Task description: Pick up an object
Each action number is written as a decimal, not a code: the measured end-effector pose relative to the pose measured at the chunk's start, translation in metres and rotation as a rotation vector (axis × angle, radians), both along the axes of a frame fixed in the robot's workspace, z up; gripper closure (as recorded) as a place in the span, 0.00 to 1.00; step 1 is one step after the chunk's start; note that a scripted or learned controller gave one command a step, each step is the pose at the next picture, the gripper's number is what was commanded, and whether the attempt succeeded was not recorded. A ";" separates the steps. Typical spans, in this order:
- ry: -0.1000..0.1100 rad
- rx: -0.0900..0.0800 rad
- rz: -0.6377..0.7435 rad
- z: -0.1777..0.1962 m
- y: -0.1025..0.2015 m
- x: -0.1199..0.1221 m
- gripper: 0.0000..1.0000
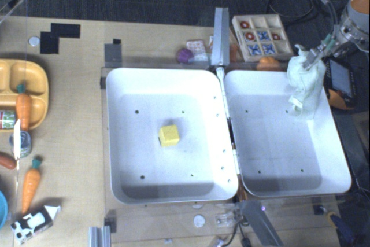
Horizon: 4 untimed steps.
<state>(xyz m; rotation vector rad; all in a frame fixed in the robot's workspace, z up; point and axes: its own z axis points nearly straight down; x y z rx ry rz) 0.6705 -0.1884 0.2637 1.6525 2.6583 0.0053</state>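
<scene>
I see the pincer [314, 56] pinching a white cloth [304, 85] that hangs above the right bin's [289, 182] far right corner, so I would lift straight and slowly, keeping the pinch firm until the dangling tail clears the rim.

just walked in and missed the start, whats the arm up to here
The arm's gripper is over the far right corner of the right bin, with a crumpled white cloth hanging from its fingers, lifted above the bin floor. In the left bin a small yellow block lies untouched near the middle. So a pick looks to be under way, with the cloth as the object.
</scene>
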 end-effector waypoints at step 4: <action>0.002 -0.003 0.404 0.003 -0.001 -0.006 1.00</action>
